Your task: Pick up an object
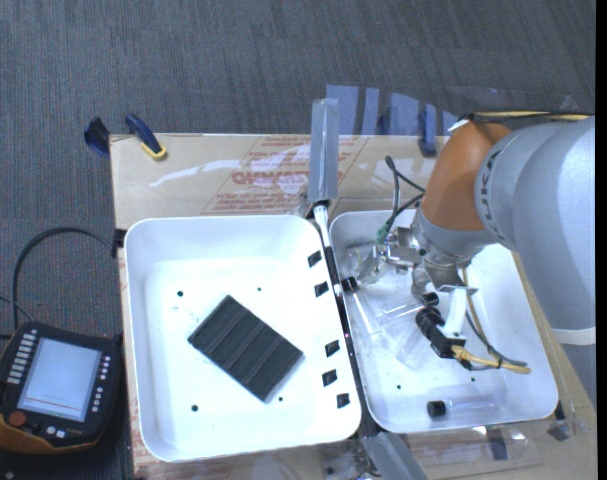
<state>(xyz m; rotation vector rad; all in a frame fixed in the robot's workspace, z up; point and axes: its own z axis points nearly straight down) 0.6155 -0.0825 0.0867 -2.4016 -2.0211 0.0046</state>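
Note:
A dark grey ribbed rectangular slab (245,348) lies flat and turned at an angle in the left bin (153,258). In the right bin (528,368) a small clear tube with a black cap (461,407) lies near the front wall. Clear plastic pieces (383,313) sit against that bin's left side. My gripper (411,286) hangs low over the back left part of the right bin, under the orange band (461,173), among the clear pieces. The wrist and cables hide what is beneath it.
A raised divider with black clips (328,318) separates the bins. A black connector and yellow cable (463,353) trail from the wrist across the right bin. A teach pendant (53,383) rests on the floor at the left. Blue clamps (133,138) grip the bench's back left corner.

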